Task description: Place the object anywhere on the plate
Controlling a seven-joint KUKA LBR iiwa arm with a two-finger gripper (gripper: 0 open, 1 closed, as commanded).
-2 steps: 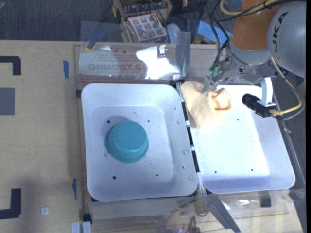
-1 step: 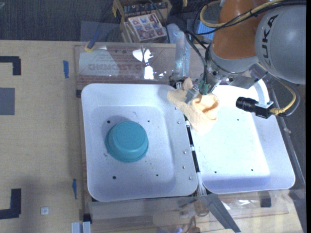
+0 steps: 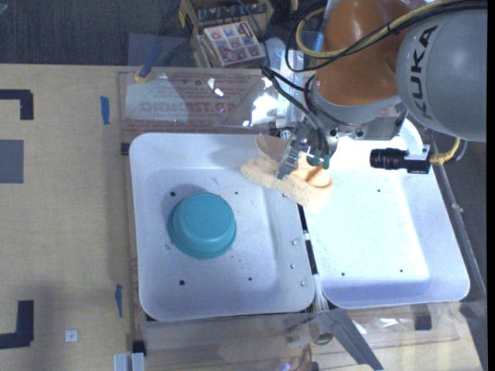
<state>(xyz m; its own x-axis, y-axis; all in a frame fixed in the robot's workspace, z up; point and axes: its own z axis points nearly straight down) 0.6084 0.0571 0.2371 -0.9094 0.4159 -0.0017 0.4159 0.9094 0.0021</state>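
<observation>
A round teal plate (image 3: 203,224) sits in the left bin (image 3: 155,284), toward its left middle. A pale yellow, floppy object (image 3: 267,176) with an orange part (image 3: 319,178) lies across the divider between the two bins, near their far edge. My gripper (image 3: 304,161) hangs right over that object, with one grey finger (image 3: 287,165) on its left side and a dark, green-tipped finger (image 3: 322,158) on its right. The fingers stand apart, so the gripper looks open. Whether they touch the object I cannot tell. A pinkish piece (image 3: 268,144) shows just behind the gripper.
The right bin (image 3: 387,238) lies under the arm's wrist (image 3: 363,49). A clear plastic sheet (image 3: 193,103) lies behind the left bin. Boxes and cables crowd the floor behind the bench. The wooden bench top (image 3: 62,207) stretches to the left.
</observation>
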